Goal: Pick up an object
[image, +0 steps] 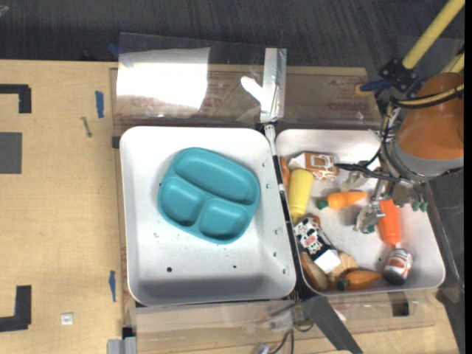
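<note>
Hovering low in the right bin (435, 271), the end effector (371, 216) sits among a scatter of toy food, reached in from the right under the arm's orange band (435, 127). Its metal parts hang just beside an orange carrot-like piece (389, 223) and near a smaller orange piece (345, 199), but how far it is open I cannot tell, and nothing is plainly caught in it. By my judgement the step in hand is the approach or the closing on a target, with no object lifted yet. The likeliest candidate is the orange carrot-like piece, lying near the middle of the right bin, with a yellow bottle (299, 190) toward that bin's left wall and a small can (397, 264) near the front right corner. The next move calls for centring over one item, closing firmly, and rising straight up so neighbours are not dragged along. The left bin (140, 161) holds a teal divided plate (209, 194). A small carton (320, 164) at the back carries a printed label, too small to read, and a black-and-white patterned piece (308, 234) has no legible writing either.
</note>
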Controlling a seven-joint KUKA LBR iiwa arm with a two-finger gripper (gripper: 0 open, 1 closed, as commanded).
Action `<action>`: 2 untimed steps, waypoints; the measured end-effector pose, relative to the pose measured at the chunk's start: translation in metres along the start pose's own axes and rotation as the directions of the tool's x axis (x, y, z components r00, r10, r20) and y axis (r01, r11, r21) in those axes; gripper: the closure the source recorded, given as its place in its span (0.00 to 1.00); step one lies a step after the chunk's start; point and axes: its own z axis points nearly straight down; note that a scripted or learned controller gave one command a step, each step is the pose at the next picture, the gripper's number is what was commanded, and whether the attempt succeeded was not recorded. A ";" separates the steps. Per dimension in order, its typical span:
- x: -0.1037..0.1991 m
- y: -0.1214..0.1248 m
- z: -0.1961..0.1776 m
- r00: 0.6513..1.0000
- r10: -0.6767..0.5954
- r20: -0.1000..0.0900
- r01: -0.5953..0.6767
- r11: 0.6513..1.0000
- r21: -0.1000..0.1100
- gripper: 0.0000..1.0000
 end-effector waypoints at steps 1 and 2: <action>-0.001 0.055 0.020 0.989 0.148 0.002 -0.148 0.989 -0.002 0.00; 0.058 0.069 0.019 0.950 0.311 0.005 -0.311 0.950 0.000 0.00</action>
